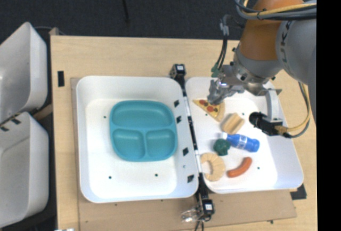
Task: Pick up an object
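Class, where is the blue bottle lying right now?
The blue bottle lies in the right bin, near its middle, just right of the green toy, below the tan block and above the sausage.

Two white bins [85,182]. One teal plate [143,129]. One pizza slice [212,109]. One bottle [243,142]. One sausage [238,167]. One bread block [231,122]. One round cookie [212,164]. One green thing [220,146].

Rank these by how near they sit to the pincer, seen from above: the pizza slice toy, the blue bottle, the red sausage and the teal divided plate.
1. Yellow pizza slice toy, right beneath the pincer.
2. Blue plastic bottle, mid right bin.
3. Red sausage toy, right bin's near edge.
4. Teal divided plate, left bin.
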You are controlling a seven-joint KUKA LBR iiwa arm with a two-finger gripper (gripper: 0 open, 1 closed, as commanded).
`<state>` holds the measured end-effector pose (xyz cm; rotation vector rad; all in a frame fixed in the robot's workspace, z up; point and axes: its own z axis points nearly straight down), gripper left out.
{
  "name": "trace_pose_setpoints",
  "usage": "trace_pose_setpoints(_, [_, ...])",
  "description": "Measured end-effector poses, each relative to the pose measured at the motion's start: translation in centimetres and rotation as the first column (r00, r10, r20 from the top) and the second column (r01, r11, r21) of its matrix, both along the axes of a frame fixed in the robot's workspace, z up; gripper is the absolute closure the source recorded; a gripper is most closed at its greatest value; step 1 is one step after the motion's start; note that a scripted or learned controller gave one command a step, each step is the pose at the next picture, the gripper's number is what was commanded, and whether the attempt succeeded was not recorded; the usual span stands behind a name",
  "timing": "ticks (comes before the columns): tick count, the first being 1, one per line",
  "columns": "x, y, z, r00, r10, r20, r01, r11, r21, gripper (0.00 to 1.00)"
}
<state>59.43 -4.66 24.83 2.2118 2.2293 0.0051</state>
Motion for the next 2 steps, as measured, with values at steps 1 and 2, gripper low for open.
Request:
trace_pose_setpoints(1, [1.6,5.2,0.9,1.0,0.0,0.0,0.0,1.0,0.0,1.0])
trace_pose_setpoints(2, [3.5,10.1,1.4,1.0,-0.002,0.0,0.002,1.0,-0.001,1.0])
